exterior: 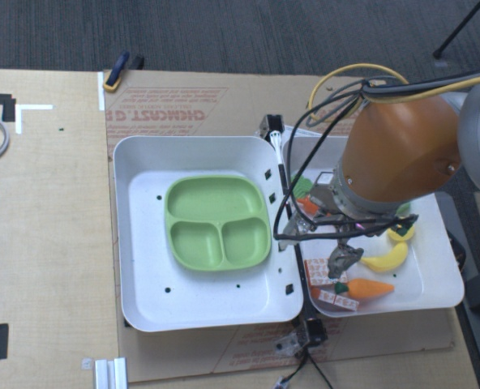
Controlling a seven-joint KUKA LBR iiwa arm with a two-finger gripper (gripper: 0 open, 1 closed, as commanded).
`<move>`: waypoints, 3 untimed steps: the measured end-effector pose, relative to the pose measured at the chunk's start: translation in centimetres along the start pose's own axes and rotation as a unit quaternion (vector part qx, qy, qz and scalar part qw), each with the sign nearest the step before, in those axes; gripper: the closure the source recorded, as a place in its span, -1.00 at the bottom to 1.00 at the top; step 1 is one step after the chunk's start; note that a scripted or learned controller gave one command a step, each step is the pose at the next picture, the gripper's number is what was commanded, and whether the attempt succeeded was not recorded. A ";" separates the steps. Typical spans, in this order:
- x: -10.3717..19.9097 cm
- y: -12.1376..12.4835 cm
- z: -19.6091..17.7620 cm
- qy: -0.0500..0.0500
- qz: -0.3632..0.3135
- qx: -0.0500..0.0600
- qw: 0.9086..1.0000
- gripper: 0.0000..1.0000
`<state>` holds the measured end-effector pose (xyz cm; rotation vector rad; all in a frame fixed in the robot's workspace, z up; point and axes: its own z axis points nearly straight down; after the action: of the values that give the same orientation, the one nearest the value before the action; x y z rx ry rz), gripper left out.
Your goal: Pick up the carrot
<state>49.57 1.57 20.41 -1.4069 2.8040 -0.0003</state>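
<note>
Cardboard covers the bench under both bins, and I start with the biggest thing in my feed — the grey arm with its orange band, reaching in from the right and hanging over the right bin. The left bin sits just beside it, the two touching along a shared edge, and it holds a green divided plate with three compartments, lying flat near the bin's middle. In the right bin, much is hidden under the wrist; I can make out a yellow banana towards the near right, partly behind the arm's hardware. The gripper points down just left of the banana, and I cannot tell from here whether it is released or clenched — nothing shows between its tips. The carrot, orange with a green stub at its left end, lies flat near the front wall of the right bin, just below the gripper and apart from it. A small red-and-white packet rests beside the carrot's left end.
</note>
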 end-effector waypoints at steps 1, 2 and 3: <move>-0.4 -4.1 1.2 0.000 -0.203 -0.001 0.979 -1.00; 4.9 -1.5 0.8 0.000 -0.353 -0.001 0.936 -1.00; 3.8 -0.7 1.2 0.000 -0.478 -0.001 0.878 -1.00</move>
<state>47.86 -1.94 19.24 -2.5768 1.7914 -0.0008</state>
